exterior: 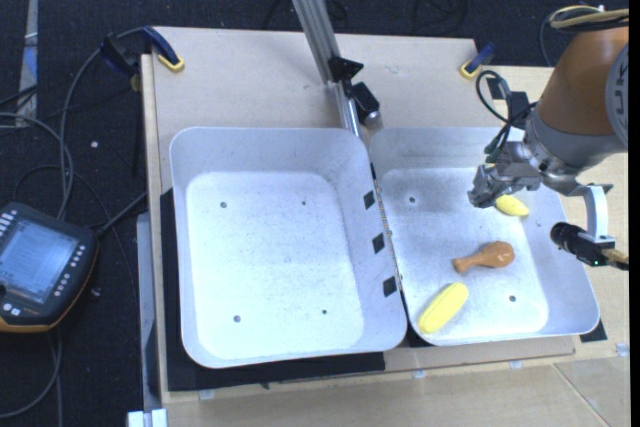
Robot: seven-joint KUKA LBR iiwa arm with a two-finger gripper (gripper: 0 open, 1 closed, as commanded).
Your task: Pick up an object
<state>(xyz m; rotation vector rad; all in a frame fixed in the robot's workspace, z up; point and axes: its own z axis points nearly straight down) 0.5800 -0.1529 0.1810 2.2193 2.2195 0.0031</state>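
Three toys lie in the right bin [430,190]. A small yellow piece [513,206] lies near the bin's far right. A brown drumstick [485,258] sits in the middle. A yellow corn cob [442,307] lies near the front edge. My gripper [488,194] hangs low over the right bin, directly left of the small yellow piece and close against it. The orange-banded wrist [585,80] rises behind it. The drumstick and corn cob lie apart from the gripper, nearer the front.
The left bin [200,215] adjoins the right one along a raised divider [380,225]. A slanted metal pole [312,10] stands behind the bins. A teach pendant [35,262] and cables lie on the floor at left. A black fitting [578,240] hangs at the right bin's edge.
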